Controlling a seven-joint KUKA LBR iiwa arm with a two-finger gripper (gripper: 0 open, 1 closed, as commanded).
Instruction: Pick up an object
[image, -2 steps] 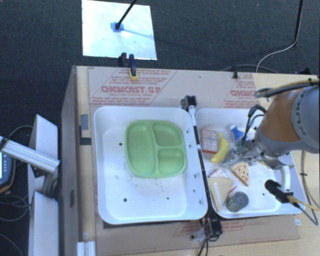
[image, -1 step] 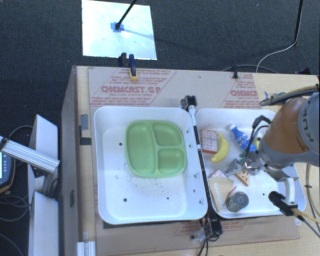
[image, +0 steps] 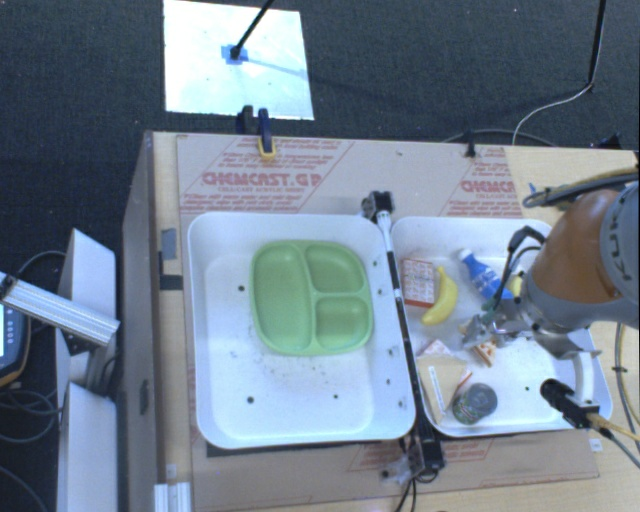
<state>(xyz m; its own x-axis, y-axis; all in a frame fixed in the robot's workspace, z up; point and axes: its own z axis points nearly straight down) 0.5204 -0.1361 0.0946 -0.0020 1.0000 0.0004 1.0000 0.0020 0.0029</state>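
Reaching into the right bin (image: 440, 425), gripper (image: 487, 328) low among clutter, jaw state impossible to tell, banana (image: 441, 300) just left of it, green divided plate (image: 310, 297) in left bin (image: 215, 400).

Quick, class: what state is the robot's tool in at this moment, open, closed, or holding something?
Tool: cannot be told; it is low in the right bin, over small items beside the banana.

Green divided plate (image: 310, 297) in left white bin (image: 225, 400), blue clamp (image: 265, 133) at bench edge, white sheet (image: 237, 58) on dark floor
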